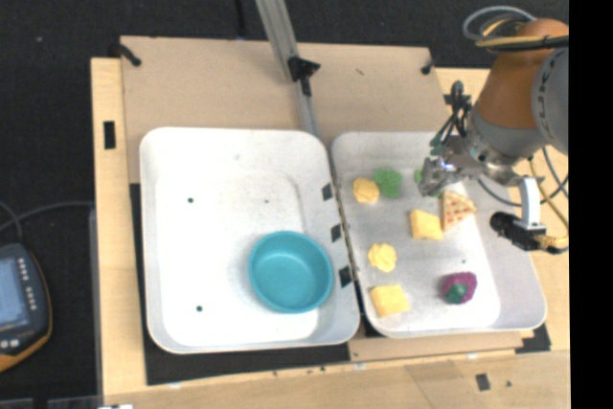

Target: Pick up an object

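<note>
Grey and orange, the arm (512,101) is hanging its claw (439,173) over the right bin (512,297), just beside a pizza slice (457,207); its grip I cannot tell. Yellow pieces (425,224), a green one (387,182) and a purple one (459,287) are lying around, a blue bowl (290,271) in the left bin (192,177).

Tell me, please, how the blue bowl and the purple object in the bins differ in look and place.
The blue bowl is round, open and light blue; the purple object is a small dark lump with a touch of green. The bowl is much the larger of the two. The bowl sits in the left bin, the purple object in the right bin among small yellow pieces. Both lie toward the near edge of their bins, apart from the gripper.
</note>
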### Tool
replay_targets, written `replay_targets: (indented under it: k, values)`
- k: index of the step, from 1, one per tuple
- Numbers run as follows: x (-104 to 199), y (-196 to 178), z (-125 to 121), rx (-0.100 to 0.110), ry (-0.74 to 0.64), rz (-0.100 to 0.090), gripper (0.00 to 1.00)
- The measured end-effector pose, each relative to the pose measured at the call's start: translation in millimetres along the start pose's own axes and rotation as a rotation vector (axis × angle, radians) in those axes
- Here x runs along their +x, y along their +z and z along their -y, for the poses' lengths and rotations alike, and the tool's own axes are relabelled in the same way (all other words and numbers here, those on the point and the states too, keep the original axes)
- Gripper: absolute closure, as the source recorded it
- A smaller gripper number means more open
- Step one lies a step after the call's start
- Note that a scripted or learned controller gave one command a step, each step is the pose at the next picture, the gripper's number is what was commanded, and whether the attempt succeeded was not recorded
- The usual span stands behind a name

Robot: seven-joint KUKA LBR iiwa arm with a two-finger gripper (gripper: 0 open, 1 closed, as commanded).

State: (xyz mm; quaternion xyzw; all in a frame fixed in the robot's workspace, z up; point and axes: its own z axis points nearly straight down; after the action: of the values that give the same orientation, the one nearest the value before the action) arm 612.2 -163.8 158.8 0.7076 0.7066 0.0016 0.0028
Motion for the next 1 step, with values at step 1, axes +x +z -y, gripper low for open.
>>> replay_targets:
  k: [1]
  values:
    - [-1.5,-51.1,-1.0,0.004,-0.003,0.0,1.0]
